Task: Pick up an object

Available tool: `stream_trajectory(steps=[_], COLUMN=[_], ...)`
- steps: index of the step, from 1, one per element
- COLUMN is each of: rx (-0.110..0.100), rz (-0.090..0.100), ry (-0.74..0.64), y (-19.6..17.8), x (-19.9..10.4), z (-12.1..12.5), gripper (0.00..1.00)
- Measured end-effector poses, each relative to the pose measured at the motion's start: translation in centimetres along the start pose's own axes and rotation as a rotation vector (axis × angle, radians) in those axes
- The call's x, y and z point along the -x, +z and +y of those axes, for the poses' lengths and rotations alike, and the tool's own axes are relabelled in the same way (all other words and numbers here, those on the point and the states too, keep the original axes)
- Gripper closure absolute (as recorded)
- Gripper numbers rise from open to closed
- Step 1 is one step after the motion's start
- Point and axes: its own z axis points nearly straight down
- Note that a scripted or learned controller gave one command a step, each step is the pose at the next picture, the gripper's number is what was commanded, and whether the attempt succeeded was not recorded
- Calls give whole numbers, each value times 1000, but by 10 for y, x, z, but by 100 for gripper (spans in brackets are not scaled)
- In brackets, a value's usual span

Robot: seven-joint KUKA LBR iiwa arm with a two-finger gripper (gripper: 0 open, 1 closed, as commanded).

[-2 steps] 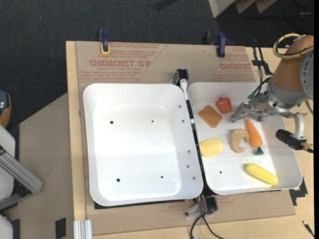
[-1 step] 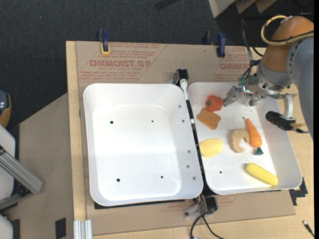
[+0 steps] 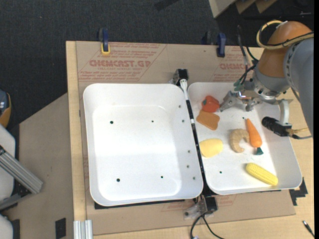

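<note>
Six toy food items lie in the right bin [image 3: 291,158], none between the fingers of the gripper [image 3: 242,99].

Item 1: red pepper [image 3: 211,103], glossy, rounded, at the bin's upper left, just left of the gripper.
Item 2: orange bread-like piece [image 3: 208,119], flat and roughly rectangular, touching the pepper's lower edge.
Item 3: yellow lemon-shaped piece [image 3: 211,147], smooth and oval, near the divider between the bins.
Item 4: tan lumpy piece [image 3: 239,140], pale beige, irregular, just right of the lemon-shaped piece.
Item 5: carrot [image 3: 253,133], orange, tapered, lying lengthwise with a small green tip at its lower end, beside the tan piece.
Item 6: corn cob [image 3: 261,174], yellow, elongated, lying at a slant near the bin's lower right corner, apart from the rest.

Gripper: metal, hanging over the upper part of the right bin below the orange band [image 3: 279,49]; whether its jaws are spread or closed cannot be told from this angle.

Left bin [image 3: 94,103]: white, shallow, rounded corners, with small dark dots on its floor.

Surface: both bins sit on a brown cardboard-coloured board [image 3: 149,59] printed with red lettering, fixed at its far edge by two blue clamps [image 3: 104,39]. Dark carpet-like floor [image 3: 50,14] surrounds the bench. Black cables [image 3: 219,230] trail from the front edge.
</note>
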Motion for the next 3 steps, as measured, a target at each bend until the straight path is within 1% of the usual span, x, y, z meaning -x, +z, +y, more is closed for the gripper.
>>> stream_trajectory(steps=[1, 2, 3], rx=[-4, 7, 6], rz=[2, -1, -2], ry=[-1, -3, -1], y=[1, 0, -11], x=[-49, -72, -70], z=[-55, 1, -1], gripper=[0, 0, 100])
